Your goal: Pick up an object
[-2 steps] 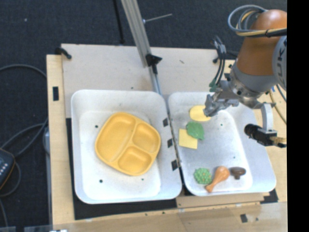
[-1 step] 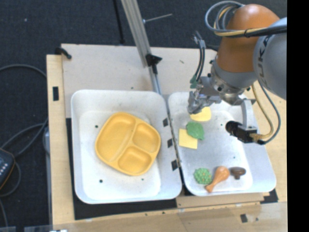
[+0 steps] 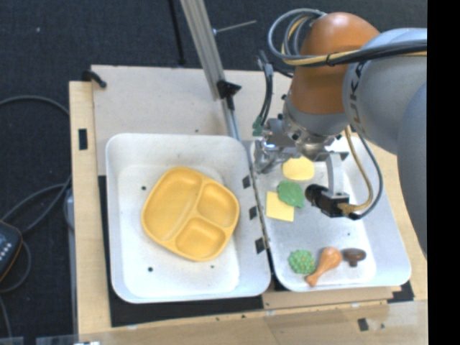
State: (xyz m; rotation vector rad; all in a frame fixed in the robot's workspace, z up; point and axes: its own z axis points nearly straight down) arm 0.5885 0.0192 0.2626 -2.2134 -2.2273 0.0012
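Arm wrist low over right bin [image 3: 392, 261], upper centre-right of frame. Gripper [image 3: 298, 149] hidden under wrist; finger state cannot be told. Pale yellow piece [image 3: 298, 169], possibly target, lies just below. No lift evident; pickup remains.

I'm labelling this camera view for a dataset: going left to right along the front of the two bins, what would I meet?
Yellow divided plate in the left bin → green broccoli piece → drumstick → small brown mushroom-like piece, the last three in the right bin.
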